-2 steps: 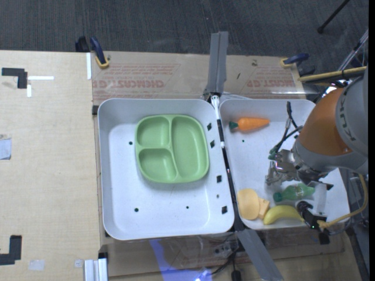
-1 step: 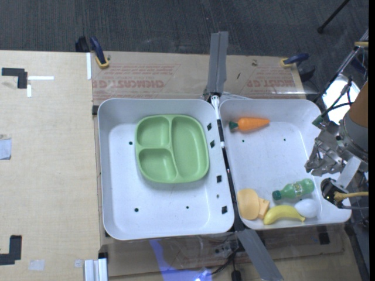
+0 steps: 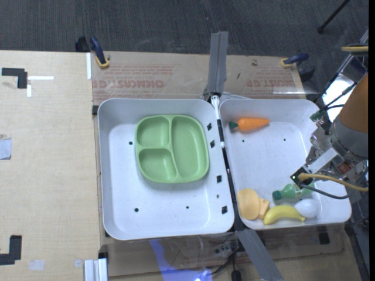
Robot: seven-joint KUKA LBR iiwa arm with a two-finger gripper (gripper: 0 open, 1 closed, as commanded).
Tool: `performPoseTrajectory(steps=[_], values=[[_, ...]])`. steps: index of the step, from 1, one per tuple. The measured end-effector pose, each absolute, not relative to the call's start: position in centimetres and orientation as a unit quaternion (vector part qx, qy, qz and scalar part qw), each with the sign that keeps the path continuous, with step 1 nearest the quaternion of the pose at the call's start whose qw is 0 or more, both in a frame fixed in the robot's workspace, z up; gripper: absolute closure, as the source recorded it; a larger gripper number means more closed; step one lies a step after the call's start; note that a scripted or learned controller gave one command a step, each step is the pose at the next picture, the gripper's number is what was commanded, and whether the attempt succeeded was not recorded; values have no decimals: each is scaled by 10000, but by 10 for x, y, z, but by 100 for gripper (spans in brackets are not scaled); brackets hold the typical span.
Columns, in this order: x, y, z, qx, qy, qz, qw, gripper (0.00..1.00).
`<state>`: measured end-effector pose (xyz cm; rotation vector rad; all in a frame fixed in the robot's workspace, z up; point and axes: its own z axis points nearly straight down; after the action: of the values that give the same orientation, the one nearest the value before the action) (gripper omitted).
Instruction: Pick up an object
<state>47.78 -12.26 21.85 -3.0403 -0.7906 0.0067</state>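
The grey arm (image 3: pixel 351 138) enters from the right edge of the view, with its orange band (image 3: pixel 358 107) above the wrist, and slants down towards the left. The gripper (image 3: pixel 319 157) sits low at its end, tilted leftward.

In the right bin (image 3: pixel 269 157): an orange carrot (image 3: pixel 252 123) lies flat at its far left corner; a pale orange slice (image 3: pixel 252 204), yellow banana (image 3: pixel 283 215), white egg (image 3: pixel 307 208) and small green item (image 3: pixel 288 192) cluster along its near wall. Left of it, a green 3-section plate (image 3: pixel 173 149) lies upright
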Motion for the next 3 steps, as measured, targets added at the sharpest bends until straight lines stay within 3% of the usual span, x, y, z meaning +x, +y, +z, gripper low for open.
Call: performPoseTrajectory(steps=[1, 2, 3], values=[[483, -135, 295, -9948, -1022, 26, -5, 100], [527, -149, 203, -9948, -1019, 33, 4, 100], [558, -209, 220, -9949, -1010, 27, 2, 100]])
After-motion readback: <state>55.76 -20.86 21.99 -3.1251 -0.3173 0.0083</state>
